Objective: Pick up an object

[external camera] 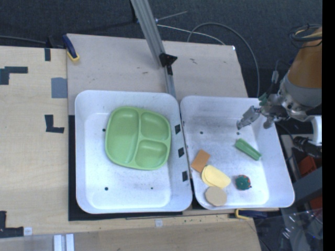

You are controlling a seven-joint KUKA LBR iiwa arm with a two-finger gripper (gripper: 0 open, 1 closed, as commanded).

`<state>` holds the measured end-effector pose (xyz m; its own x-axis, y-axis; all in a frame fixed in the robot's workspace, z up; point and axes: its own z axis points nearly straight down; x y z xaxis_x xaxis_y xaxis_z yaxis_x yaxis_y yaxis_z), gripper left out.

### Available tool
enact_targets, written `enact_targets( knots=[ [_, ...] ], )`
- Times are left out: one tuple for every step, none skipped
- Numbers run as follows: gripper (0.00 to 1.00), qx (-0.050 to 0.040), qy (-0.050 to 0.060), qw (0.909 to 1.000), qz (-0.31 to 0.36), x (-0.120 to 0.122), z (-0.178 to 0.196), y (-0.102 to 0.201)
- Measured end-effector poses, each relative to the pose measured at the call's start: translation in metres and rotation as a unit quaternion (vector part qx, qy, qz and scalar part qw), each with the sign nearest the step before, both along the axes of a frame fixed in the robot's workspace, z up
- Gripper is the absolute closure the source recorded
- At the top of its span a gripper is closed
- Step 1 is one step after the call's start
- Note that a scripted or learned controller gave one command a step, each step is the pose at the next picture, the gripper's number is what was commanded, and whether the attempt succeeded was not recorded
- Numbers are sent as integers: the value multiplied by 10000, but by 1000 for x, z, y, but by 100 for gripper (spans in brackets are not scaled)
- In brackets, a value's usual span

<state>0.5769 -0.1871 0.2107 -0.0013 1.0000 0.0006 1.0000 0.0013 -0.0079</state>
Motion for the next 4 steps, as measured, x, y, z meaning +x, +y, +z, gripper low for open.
enact_targets(
  knots=[
    [0,3,2,10000,0,-7,-63,1],
    [0,-10,-24,10000,3,-8,-116,1],
    [100,1,-26,10000,11,-8,-104,2],
    [100,-9,-54,10000,-5,-9,-59,-5]
  ],
)
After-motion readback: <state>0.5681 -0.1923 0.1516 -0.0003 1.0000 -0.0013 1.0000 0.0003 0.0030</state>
